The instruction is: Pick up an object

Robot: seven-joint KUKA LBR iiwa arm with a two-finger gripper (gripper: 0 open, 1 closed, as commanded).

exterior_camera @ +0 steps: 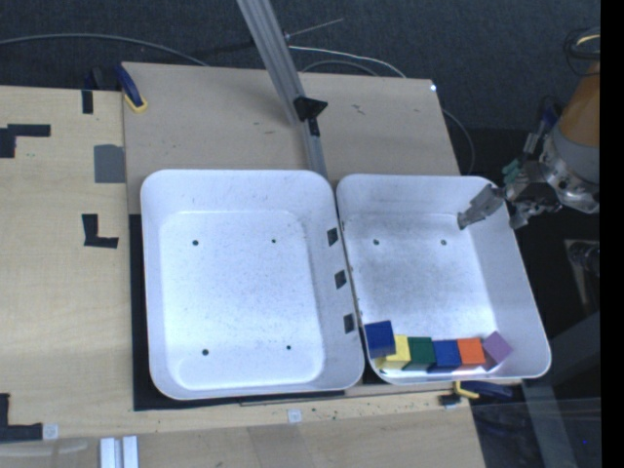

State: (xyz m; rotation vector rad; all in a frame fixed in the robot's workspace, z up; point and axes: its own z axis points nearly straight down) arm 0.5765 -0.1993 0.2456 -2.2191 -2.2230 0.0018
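Several coloured blocks lie in a row along the near wall of the right bin: a blue block, a yellow one, a green one, another blue one, an orange one and a purple one. My gripper hangs over the bin's far right rim, well away from the blocks. Its fingers are spread apart, one grey finger reaching over the bin. Nothing sits between them.
The left bin stands beside the right one, joined by black clips. A slanted metal rod rises behind the bins. A yellow and blue clamp grips the board's far left, and another clamp sits at the front right.
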